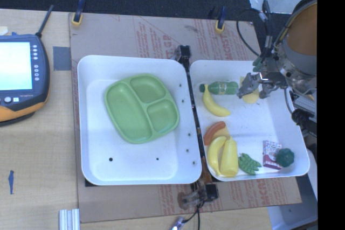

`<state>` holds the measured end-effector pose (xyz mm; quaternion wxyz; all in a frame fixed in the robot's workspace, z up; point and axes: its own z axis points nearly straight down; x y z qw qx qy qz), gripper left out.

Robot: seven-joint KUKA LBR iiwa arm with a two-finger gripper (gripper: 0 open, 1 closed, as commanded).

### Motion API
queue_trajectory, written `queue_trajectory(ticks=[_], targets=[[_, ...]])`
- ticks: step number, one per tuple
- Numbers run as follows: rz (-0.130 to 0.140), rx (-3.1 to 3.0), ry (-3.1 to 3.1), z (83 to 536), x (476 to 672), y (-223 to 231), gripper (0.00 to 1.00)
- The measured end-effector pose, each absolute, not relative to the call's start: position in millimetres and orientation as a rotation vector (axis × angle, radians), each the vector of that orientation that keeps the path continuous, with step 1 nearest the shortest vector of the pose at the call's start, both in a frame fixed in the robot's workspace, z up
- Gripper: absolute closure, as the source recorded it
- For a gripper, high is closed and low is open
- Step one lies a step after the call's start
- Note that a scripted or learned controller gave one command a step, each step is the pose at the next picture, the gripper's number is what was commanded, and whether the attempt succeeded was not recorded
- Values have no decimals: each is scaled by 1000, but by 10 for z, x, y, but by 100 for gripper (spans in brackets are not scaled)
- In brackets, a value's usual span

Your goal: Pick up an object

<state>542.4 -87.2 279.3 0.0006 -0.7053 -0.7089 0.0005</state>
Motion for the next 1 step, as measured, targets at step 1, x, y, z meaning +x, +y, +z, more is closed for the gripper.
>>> queue_trajectory(ticks=[1], targets=[[6, -2213, -2225, 2387, 5647, -373, 100]])
